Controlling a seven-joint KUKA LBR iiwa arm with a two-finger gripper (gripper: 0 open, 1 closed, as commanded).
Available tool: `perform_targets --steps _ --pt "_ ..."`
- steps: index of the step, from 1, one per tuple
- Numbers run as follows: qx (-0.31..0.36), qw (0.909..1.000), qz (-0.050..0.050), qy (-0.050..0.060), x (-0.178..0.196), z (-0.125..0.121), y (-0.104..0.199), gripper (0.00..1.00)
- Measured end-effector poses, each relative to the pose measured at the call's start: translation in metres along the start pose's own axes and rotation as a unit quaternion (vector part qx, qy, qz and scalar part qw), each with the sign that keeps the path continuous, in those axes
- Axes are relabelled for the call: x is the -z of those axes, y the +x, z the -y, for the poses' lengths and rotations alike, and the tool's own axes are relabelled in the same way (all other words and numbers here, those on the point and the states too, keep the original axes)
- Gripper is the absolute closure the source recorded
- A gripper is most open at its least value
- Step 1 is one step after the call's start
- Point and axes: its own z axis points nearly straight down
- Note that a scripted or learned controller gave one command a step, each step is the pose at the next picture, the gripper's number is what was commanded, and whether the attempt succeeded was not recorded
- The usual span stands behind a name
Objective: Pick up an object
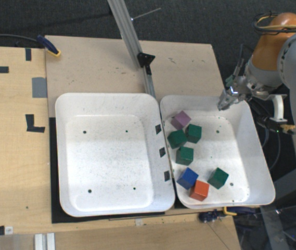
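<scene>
Well apart: tool [226, 104], purple cube [180, 120].

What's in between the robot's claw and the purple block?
Nothing but bare white bin floor. In the camera view, the gripper is over the right bin's top edge, and the purple block sits to its left.

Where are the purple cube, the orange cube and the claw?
purple cube [180, 120], camera view, middle of its top face.
orange cube [200, 190], camera view, middle of the cube.
claw [224, 104], camera view, its tip over the right bin's far rim.
</scene>
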Motion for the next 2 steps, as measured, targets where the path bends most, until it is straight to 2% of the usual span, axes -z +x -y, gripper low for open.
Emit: perform_targets --steps 2 --pt "0.0 1.0 0.0 -0.001 0.099 -0.003 0.006 1.0"
